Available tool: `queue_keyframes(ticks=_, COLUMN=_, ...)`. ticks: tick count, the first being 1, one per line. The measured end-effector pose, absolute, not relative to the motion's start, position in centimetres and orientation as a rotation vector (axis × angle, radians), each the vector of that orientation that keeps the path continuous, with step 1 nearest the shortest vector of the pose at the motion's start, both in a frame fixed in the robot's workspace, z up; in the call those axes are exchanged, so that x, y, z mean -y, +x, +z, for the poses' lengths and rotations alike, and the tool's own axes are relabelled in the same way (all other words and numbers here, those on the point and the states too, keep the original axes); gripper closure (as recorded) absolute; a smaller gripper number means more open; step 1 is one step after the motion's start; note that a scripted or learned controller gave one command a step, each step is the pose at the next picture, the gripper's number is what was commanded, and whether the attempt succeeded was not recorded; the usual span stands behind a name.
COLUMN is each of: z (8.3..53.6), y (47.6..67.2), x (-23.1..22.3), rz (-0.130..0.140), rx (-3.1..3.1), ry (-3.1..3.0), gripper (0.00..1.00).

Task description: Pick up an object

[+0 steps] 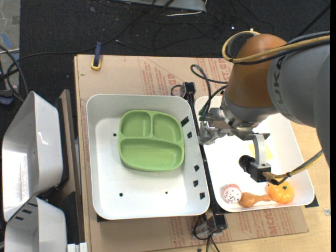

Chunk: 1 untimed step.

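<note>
My gripper (209, 132) hangs low over the right bin (292, 157), hard by the wall it shares with the left bin (105, 184). My own wrist hides it from above, so I cannot tell whether it is released or clenched, and I see nothing in it. The likely picks lie together along the right bin's near edge, apart from me: a speckled pink ball (231, 194), a tan gourd-shaped piece (252, 198) and an orange toy (281, 192). A green divided plate (152, 140) lies flat in the left bin, too broad for an easy grasp, I judge.
</note>
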<state>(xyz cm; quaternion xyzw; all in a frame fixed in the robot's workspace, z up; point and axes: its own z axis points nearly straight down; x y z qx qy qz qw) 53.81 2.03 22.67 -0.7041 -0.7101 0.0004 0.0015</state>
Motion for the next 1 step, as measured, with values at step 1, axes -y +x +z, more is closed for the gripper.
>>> queue_keyframes(ticks=1, z=21.86, y=53.22, x=-7.06, rz=0.002, rx=2.228, ry=-2.210, gripper=1.00)
